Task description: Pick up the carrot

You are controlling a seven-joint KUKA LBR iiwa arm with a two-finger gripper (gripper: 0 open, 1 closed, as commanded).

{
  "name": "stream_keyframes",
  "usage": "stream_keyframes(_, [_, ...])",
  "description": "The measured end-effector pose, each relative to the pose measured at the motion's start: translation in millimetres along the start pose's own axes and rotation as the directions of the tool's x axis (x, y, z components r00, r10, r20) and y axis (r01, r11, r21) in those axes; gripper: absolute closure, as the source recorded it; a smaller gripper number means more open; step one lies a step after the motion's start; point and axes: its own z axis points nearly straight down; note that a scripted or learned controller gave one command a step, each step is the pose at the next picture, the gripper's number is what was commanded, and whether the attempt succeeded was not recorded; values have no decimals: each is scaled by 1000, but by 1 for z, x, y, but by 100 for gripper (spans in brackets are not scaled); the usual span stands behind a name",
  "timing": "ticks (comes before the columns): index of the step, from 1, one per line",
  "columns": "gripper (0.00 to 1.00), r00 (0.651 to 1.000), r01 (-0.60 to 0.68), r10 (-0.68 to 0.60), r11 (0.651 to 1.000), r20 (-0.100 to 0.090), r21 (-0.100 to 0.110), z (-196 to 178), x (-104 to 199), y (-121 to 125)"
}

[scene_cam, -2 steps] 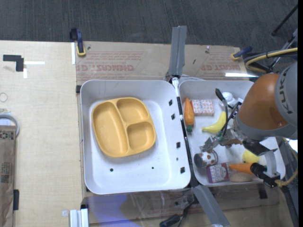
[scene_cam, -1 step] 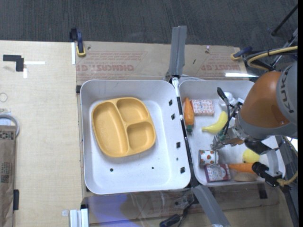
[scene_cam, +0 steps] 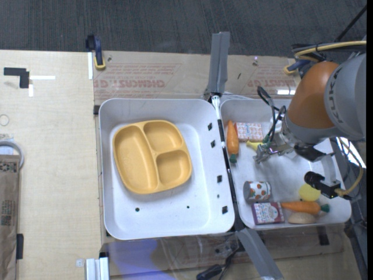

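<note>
Well, here is the count.
Bins: two, the left bin (scene_cam: pixel 116 214) and the right bin (scene_cam: pixel 245 217).
Plate: one yellow divided plate (scene_cam: pixel 152 155), well left of the gripper (scene_cam: pixel 263 154).
Carrot: one carrot (scene_cam: pixel 302 207), below and right of the gripper, apart from it.
Can: one small can (scene_cam: pixel 257 190), just below.
Gripper: low in the right bin; how far open, I cannot tell.

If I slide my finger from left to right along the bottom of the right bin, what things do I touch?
Small can → pink and white packet → carrot. A pale roundish thing sits just under the carrot, so its place in line is unclear.
</note>
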Motion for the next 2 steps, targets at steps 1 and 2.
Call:
stream_keyframes(1, [100,993,118,-118,993,-1,1,0,7,-14])
stream_keyframes(2, [100,993,119,-119,993,2,0,-226,24,6])
